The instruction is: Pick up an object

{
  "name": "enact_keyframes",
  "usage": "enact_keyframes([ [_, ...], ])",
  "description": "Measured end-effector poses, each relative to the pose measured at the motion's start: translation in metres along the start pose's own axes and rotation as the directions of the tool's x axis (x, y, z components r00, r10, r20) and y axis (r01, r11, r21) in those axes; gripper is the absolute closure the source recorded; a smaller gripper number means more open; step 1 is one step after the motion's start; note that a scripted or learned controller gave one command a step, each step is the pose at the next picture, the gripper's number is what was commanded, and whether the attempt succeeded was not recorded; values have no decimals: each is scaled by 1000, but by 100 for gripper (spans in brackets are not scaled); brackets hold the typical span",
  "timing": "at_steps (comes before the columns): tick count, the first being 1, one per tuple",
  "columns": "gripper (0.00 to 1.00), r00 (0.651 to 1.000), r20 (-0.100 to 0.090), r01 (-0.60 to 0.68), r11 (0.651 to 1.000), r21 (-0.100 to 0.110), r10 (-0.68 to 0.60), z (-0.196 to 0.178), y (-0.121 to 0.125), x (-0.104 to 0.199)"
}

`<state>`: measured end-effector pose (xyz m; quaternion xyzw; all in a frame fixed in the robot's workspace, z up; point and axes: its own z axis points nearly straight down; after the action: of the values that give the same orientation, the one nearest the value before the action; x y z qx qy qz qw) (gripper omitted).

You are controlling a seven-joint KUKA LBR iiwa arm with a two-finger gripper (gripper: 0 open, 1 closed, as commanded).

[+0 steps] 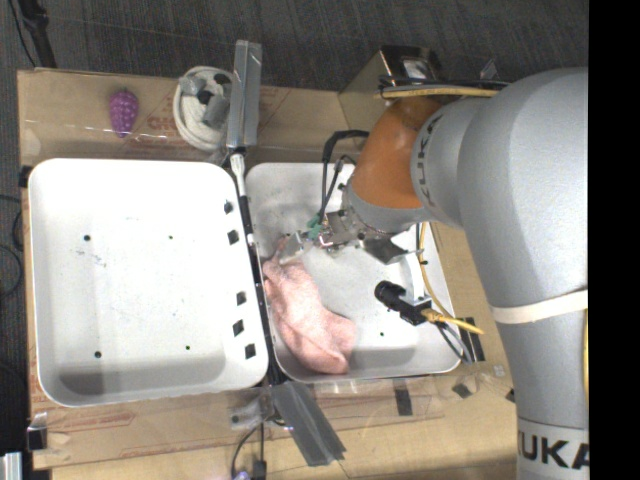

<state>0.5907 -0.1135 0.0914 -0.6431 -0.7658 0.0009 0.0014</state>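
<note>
We take the right bin (420, 353) as our landmark. The arm (520, 198) comes in from the right and bends down over it, its orange band (392, 163) above the bin's upper half. The gripper (290, 247) sits low in the bin, toward the left wall, just above the upper end of the pink cloth (308, 313).

That cloth is the one loose thing we see in this bin — a soft, crumpled pink bundle lying along the left wall, running from about the middle down to the lower left corner. The gripper's tip is at or very near the cloth's top edge; we cannot tell whether it touches. Whether the gripper is released or clenched we cannot tell either: the tip is small and muddled with wires and a green part (322, 230) just behind it. We see nothing plainly lifted.

A black fitting (398, 301) with a yellow cable (455, 322) lies over the bin's right side, below the wrist.

Left of the right bin, touching it along a shared divider, is the left bin (60, 268). Above that bin, on the cardboard-coloured bench, rest a purple object (123, 111) and, nearer the right bin's top left corner, a white roll (202, 106).
</note>
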Motion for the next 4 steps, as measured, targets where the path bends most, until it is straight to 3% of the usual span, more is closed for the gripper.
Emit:
enact_keyframes([
  [1,0,999,0,40,999,-2,-40,-1,28,-21],
  [2,0,980,-1,198,980,0,-198,0,-5,-7],
  [3,0,983,1,182,983,-1,-182,-1,43,6],
  [4,0,990,0,144,990,0,-144,0,-24,17],
])
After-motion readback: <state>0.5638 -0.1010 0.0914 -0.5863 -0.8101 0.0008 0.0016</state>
